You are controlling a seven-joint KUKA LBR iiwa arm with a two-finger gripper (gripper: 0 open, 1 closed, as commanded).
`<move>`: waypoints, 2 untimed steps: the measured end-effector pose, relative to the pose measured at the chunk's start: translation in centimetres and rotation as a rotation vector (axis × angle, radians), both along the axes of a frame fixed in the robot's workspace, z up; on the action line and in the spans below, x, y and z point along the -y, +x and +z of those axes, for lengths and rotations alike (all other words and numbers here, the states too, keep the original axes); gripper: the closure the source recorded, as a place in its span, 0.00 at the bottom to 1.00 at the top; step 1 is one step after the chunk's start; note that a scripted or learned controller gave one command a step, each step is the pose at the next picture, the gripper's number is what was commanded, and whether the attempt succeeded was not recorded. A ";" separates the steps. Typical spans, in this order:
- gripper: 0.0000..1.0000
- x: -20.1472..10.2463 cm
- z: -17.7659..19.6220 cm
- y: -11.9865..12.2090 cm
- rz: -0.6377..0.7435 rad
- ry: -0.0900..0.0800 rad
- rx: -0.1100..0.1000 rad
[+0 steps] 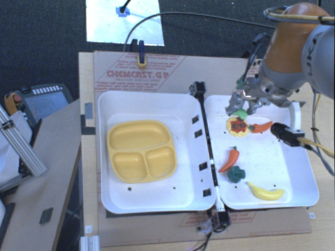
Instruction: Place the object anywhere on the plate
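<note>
The yellow sectioned plate (140, 150) lies alone in the left bin (110, 101), at about nine o'clock from the desk's centre, its three compartments facing up and bare, presumably kept apart from the clutter so a drop anywhere on it counts. The candidates are gathered in the right bin (309, 187): a small pizza-like disc (237, 127) with a green piece (239, 114) at its twelve o'clock edge, an orange carrot (260, 126) just beside it at three o'clock, a red-orange pepper (230, 159) and a broccoli floret (235, 174) toward six o'clock, and a banana (266, 192) near the bin's five o'clock corner. The end effector (242, 102) hangs low over the green piece and the disc, at the bin's eleven o'clock corner, which suggests a pick is being tried there. Whether its grip is parted or closed I cannot tell, and nothing is visibly held. Judging by this, no object has reached the plate; a lift and a traverse toward nine o'clock remain.
</note>
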State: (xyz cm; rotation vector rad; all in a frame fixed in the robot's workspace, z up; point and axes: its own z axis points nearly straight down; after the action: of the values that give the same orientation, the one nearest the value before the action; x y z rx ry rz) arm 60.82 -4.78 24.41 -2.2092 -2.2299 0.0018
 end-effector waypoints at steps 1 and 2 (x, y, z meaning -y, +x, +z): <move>1.00 -5.3 -1.6 0.7 0.000 0.001 -0.001; 1.00 -9.9 -2.6 0.8 0.000 0.000 -0.001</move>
State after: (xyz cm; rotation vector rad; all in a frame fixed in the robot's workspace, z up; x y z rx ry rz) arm 61.62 5.14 21.77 -2.2090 -2.2289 0.0032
